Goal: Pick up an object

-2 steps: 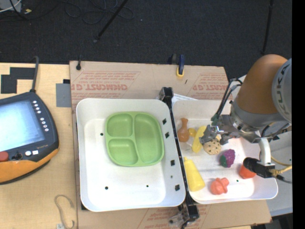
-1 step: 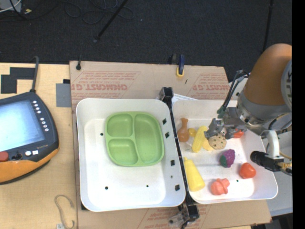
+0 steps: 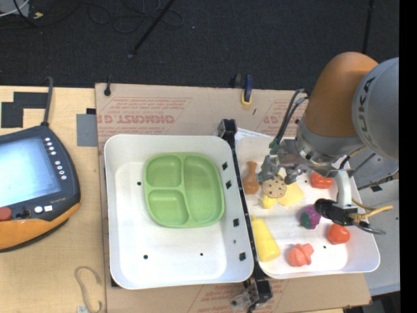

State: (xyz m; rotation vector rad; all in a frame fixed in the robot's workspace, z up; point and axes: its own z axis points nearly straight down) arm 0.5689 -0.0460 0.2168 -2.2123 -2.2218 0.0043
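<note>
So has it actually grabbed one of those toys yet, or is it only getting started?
Not yet, by the look of it. Done: the arm has reached into the right bin, and its end effector sits low over the brown spotted cookie and yellow pieces. In hand: nothing visibly. Left: closing on one toy and lifting it. The green divided plate lies in the left bin.

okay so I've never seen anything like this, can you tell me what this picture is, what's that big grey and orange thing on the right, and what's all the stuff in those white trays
It is one photo from a camera fixed above a workbench, looking down at a slant. The grey and orange thing is a robot arm reaching in from the right; its gripper hangs over the right bin. That bin holds small toy foods: a yellow piece, a pink one, a purple one, red ones and a dotted cookie. The left bin holds a green divided plate. I cannot tell whether anything is held.
</note>
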